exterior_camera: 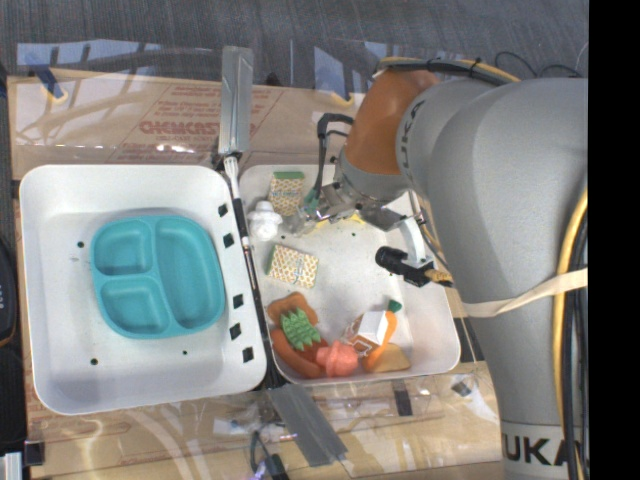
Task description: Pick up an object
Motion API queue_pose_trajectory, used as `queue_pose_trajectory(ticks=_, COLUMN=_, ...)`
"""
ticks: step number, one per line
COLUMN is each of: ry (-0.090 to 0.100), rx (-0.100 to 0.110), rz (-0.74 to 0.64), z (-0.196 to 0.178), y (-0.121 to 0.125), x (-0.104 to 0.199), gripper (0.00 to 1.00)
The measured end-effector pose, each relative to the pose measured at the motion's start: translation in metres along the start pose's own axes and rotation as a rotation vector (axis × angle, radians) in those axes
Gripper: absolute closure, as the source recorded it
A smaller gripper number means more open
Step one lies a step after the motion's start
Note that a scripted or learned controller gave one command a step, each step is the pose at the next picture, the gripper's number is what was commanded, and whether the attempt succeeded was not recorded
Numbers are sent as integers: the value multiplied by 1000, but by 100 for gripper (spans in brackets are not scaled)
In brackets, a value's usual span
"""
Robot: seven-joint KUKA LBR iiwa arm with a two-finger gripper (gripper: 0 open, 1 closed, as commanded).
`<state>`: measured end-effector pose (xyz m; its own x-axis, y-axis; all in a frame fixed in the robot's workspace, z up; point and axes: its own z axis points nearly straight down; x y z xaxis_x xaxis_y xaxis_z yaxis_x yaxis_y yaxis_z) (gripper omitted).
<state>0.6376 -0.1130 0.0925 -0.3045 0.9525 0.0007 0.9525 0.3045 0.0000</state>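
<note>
Toy food [330,343] clutters the right bin [440,353]; teal tray [157,275] fills the left; jaws' state unclear.

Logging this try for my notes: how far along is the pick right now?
Done: the arm has reached into the right bin, and the pincer sits low at its far end near a cracker and a white ball. In hand: nothing visibly gripped. Left: grasping and lifting; the toy food lies at the near end, and the teal tray is in the left bin.
</note>
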Motion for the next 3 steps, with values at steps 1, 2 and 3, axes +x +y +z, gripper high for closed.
queue_pose_trajectory(ticks=1, ry=2, rx=4, rz=80, z=2, y=-126, x=46, gripper=0)
queue_pose_trajectory(ticks=2, ry=0, rx=1, rz=20, z=-13, y=-34, x=30, gripper=0)
queue_pose_trajectory(ticks=3, ry=0, rx=1, rz=172, z=-100, y=-52, x=70, gripper=0)
